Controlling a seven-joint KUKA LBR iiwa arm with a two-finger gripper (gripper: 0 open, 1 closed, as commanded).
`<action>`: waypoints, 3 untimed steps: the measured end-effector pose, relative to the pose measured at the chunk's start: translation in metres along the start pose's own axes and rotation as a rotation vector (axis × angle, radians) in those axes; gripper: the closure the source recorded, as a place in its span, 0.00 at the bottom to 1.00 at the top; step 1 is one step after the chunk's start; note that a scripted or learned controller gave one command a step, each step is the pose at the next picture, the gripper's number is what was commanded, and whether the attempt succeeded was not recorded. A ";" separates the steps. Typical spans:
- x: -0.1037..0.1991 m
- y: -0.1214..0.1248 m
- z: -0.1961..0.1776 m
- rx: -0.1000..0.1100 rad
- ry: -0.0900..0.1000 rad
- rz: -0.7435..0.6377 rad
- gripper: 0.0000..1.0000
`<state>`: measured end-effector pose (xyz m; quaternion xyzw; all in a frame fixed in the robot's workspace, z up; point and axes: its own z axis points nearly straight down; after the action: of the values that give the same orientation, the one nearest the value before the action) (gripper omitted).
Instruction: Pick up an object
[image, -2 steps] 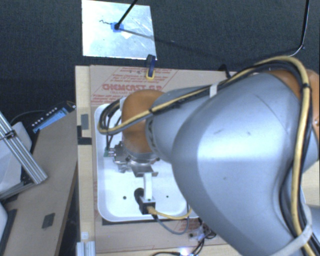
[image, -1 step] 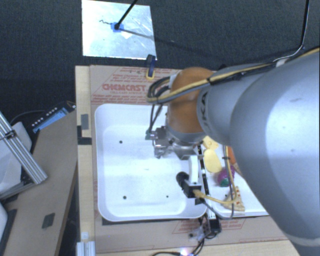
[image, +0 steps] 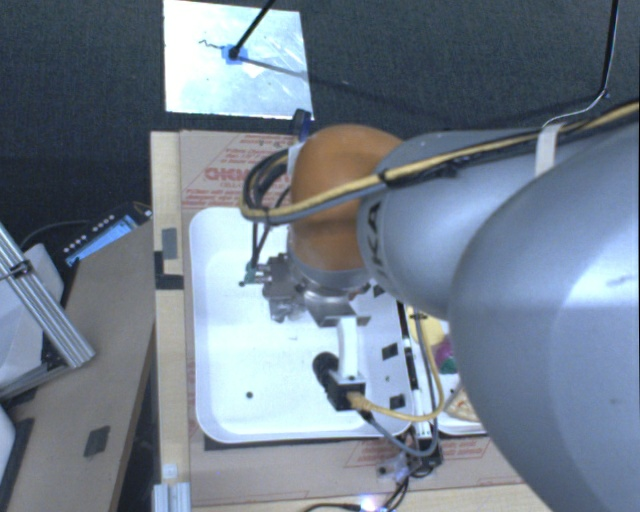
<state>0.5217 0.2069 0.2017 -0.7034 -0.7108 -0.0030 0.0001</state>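
Observation:
My gripper (image: 282, 297) hangs low over the left white bin (image: 225, 330), near the middle of its back half, under the orange band of the wrist. The arm's grey bulk covers most of it from above. I see nothing held by it. A tiny dark speck (image: 249, 394) lies on the bin floor toward the front. In the right bin (image: 470, 428), a yellow and pink-green object (image: 443, 352) peeks out from under the arm, with a pale patterned item (image: 464, 405) in front of it.
The arm hides most of the right bin. Both bins rest on a cardboard sheet (image: 215, 165). A shiny foil-like sheet (image: 235, 60) lies behind the bench. An aluminium rail (image: 45, 310) and a blue-edged device (image: 100, 235) stand at the left.

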 end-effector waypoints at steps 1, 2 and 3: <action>0.017 -0.018 -0.039 0.001 -0.001 0.004 1.00; 0.018 0.046 -0.158 -0.013 0.001 0.006 1.00; 0.023 0.075 -0.237 -0.006 -0.001 0.005 1.00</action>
<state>0.5951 0.2297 0.4394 -0.7050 -0.7092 -0.0050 -0.0023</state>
